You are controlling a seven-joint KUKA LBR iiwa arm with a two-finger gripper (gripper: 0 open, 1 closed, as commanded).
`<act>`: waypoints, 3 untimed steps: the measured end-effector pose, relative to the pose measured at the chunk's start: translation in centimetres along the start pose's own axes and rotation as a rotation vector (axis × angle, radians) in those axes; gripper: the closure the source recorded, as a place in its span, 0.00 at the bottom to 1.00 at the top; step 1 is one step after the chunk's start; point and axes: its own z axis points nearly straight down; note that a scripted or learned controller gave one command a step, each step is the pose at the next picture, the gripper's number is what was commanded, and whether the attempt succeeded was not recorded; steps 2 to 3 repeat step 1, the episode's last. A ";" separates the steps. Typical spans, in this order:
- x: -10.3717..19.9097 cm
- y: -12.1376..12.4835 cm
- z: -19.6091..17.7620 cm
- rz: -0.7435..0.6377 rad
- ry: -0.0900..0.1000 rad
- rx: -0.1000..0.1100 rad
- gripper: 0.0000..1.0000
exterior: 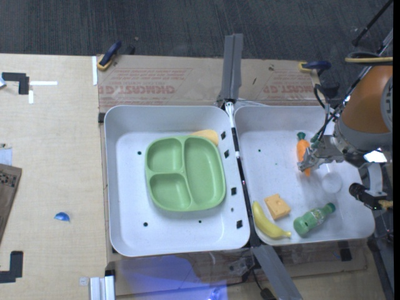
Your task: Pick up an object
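you'll see the grey arm's two-finger gripper (310,161) low in the right white bin (275,136), close to its far wall, fingers clamped on a small orange carrot-shaped toy with a green top (302,147) that stands nearly upright between them. nearer you in that bin lie a yellow plastic banana (267,222), an orange cheese-like block (277,206) just beside it, and a green plastic bottle (314,219) on its side. the left white bin (122,167) holds a pale green three-compartment plate (185,172).
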 end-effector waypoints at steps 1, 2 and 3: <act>3.6 -0.1 -9.8 0.096 0.000 0.002 1.00; 3.6 -0.1 -9.8 0.096 0.000 0.002 1.00; 3.6 -0.1 -9.8 0.096 0.000 0.002 1.00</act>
